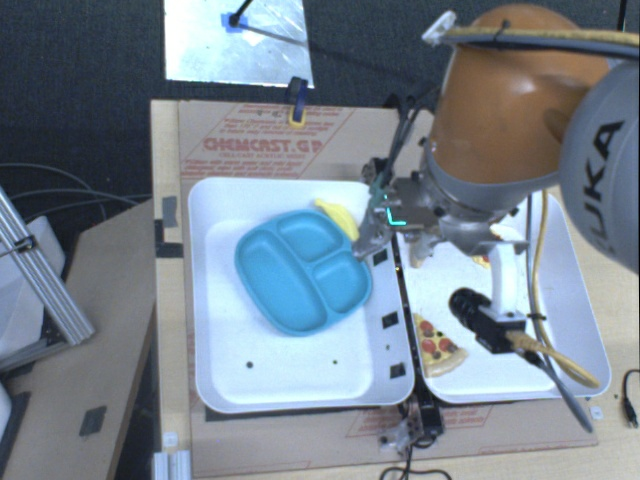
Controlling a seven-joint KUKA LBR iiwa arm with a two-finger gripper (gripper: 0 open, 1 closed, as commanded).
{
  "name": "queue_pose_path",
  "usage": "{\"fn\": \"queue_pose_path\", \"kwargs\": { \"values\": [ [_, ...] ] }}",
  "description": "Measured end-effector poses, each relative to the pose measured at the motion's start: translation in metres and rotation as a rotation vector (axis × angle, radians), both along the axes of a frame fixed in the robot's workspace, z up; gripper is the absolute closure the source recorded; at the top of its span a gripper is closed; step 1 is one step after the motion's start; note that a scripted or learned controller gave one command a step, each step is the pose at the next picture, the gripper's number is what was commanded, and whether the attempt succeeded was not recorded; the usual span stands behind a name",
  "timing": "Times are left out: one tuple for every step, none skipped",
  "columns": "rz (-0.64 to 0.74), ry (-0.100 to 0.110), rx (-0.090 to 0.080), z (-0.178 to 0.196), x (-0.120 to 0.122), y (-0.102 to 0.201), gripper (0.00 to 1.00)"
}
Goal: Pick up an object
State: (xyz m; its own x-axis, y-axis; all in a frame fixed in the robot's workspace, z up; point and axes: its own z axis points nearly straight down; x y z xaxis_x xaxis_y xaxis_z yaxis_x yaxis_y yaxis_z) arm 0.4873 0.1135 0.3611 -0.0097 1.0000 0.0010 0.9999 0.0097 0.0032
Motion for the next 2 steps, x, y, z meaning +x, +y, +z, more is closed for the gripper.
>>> {"fn": "queue_pose_path", "kwargs": {
  "values": [
    [-0.004,-0.003,0.002,0.026,0.023,0.056,0.0],
    [-0.004,-0.013,0.005,0.172,0.02,0.047,0.0]
  ]
}}
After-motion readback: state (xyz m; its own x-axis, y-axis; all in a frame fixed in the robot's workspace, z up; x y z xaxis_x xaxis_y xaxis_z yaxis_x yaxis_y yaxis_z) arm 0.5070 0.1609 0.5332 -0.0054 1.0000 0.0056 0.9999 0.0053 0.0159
